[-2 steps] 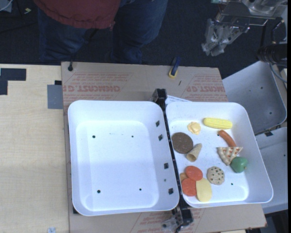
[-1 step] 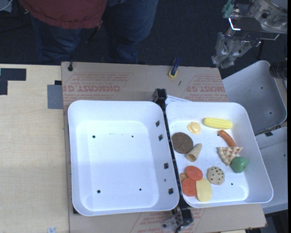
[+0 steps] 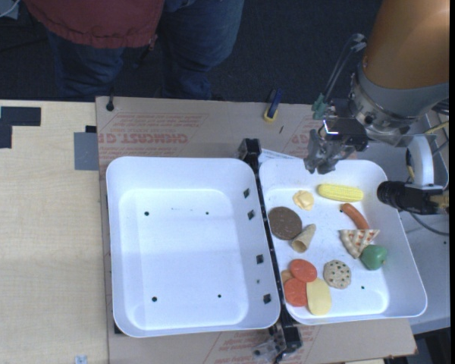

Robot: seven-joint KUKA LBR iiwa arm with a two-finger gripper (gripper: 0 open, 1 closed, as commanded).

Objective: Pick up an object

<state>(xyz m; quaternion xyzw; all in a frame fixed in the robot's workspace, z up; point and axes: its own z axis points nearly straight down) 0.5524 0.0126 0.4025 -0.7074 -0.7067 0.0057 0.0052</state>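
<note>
**Small yellow plastic toy piece nearest the pincer**

Small yellow plastic toy piece (image 3: pixel 303 199) lies just below-left of the pincer (image 3: pixel 321 163); a yellow plastic corn cob (image 3: pixel 340 192) lies below-right. Probably light, stiff, slippery; grip across its narrow width. Whether the pincer is apart or together, I cannot tell.

Person in red top (image 3: pixel 91 10) behind bench (image 3: pixel 38 226)

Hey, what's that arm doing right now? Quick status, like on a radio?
Tool above far edge of right bin, nothing seen held. Nearest pick: corn cob, just beside it. Hot dog, pizza slice and cookie lie farther down.
</note>
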